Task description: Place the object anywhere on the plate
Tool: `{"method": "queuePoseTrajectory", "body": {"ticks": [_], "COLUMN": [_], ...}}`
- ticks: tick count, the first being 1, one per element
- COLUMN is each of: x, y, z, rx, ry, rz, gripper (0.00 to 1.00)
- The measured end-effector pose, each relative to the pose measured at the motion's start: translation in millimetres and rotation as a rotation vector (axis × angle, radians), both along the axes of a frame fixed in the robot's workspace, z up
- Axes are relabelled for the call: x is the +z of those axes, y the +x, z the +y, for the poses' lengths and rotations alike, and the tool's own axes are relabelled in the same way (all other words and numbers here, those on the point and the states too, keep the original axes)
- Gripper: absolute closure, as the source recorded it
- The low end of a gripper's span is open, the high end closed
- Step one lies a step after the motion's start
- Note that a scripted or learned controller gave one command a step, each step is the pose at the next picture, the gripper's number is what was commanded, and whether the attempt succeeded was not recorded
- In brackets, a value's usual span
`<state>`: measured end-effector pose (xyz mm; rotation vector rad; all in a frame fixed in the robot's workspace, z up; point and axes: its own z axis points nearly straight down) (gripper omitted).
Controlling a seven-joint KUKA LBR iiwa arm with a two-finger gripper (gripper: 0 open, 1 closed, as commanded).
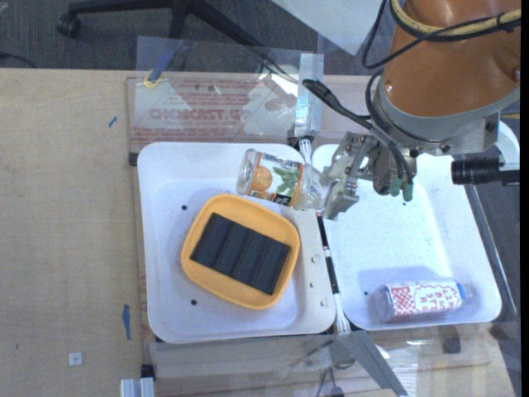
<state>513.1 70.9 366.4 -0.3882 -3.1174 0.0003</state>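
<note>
A clear plastic bottle (273,178) with an orange-and-green label lies tilted across the upper part of the left bin (161,222). Its clear right end reaches over the divider between the bins. My gripper (337,187) comes in from the right and is shut on that clear end. The bottle's lower edge is just above the far rim of the orange plate (197,236), which sits in the middle of the left bin. A black ridged rectangular block (241,253) lies on the plate and covers most of it.
A bottle (417,298) with a red-and-white checked label lies on its side at the front of the right bin (438,222). The arm's large orange and grey body (450,48) hangs over the back of the right bin. A clear plastic sheet (215,114) lies behind the left bin.
</note>
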Motion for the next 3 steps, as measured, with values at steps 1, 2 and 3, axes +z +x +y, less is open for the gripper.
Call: {"method": "queuePoseTrajectory", "body": {"ticks": [1,2,3], "x": [-100.5,21.2,-110.4], "y": [48.2,35.9,58.7], "z": [-5.4,12.2,10.6], "rx": [0.114,0.407,0.360], "ry": [0.001,0.001,0.002], "rz": [-0.001,-0.006,-0.002], "gripper": [1.00,1.00,1.00]}}
